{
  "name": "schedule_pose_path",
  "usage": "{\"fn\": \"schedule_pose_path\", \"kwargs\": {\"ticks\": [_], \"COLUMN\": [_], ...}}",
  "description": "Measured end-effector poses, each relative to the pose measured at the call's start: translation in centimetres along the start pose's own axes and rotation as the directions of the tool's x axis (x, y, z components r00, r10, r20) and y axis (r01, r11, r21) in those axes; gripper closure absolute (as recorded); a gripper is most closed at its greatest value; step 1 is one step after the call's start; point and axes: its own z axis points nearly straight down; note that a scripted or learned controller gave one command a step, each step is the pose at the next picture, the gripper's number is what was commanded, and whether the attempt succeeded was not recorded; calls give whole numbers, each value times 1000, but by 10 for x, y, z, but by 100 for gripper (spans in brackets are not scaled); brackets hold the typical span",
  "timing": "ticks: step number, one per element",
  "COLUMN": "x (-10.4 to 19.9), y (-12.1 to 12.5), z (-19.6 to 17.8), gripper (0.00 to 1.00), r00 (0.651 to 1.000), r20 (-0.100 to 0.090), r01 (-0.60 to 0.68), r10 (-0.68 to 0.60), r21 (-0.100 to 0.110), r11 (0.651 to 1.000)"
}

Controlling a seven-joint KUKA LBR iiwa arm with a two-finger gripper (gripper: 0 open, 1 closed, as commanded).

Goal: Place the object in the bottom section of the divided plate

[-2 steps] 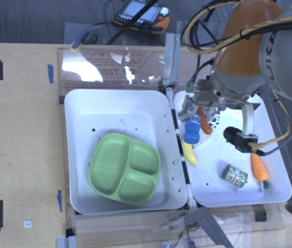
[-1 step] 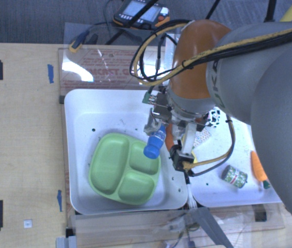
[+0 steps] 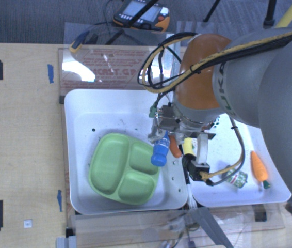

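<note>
the arm reaches in from the right and its wrist hangs over the seam between the two white bins, the gripper [image 3: 162, 148] down at the right edge of the green divided plate [image 3: 123, 167], which lies in the left bin [image 3: 84, 112]. a small blue object [image 3: 159, 154] — bottle-like, with a lighter cap end — sits right under the gripper's tip, overlapping the plate's right rim; it looks to be pinched or at least touched by the fingers, but the wrist body and cables hide them, so i cannot tell whether they are spread or pressed together, nor whether the blue object is truly held or merely resting against the rim. judging by this, the step in hand is the carry-over: the object is at the plate but not yet in the bottom section, the compartment nearest the lower edge of the view. the next move calls for a short shift toward that lower compartment, down and a little left, then a low release so the rounded thing does not roll over the divider. in the right bin [image 3: 270, 190] lie a carrot [image 3: 259, 168] and a small greenish item [image 3: 237, 179] — well apart from the plate, not part of this step.
</note>
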Motion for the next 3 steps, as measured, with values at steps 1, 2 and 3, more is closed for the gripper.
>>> {"fn": "schedule_pose_path", "kwargs": {"ticks": [1,2,3], "x": [104,121,121], "y": [-14,-44,-43], "z": [-5,21,21], "gripper": [100,100,0], "r00": [998,995,995], "r20": [0,1,1], "r01": [57,97,96], "r10": [-57,-97,-96], "r21": [-4,0,-1], "r11": [998,995,995]}}
